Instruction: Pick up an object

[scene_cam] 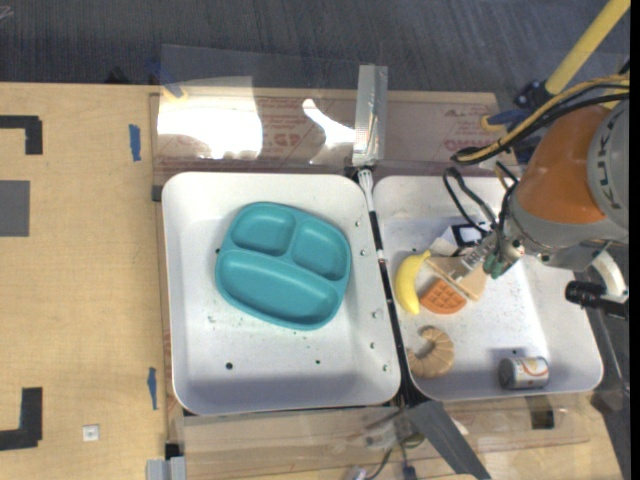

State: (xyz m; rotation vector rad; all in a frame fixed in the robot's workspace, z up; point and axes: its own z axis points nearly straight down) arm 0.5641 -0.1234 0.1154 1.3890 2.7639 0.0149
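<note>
In the right bin (560, 318) lie a yellow banana (408, 280), an orange waffle-like piece (442, 298), a tan round piece (433, 352) and a small grey can (523, 370) on its side. My gripper (470, 271) reaches in from the right and hangs low over the orange piece, right beside the banana. A tan part of the gripper covers the orange piece's upper right edge. The arm's orange band (565, 173) sits above the bin's right half.
The left bin (200, 348) holds a teal divided plate (283, 263) near its middle. A clear plastic sheet (255, 118) and a metal post (369, 113) stand behind the bins. Black and yellow cables (500, 133) trail from the wrist at upper right.
</note>
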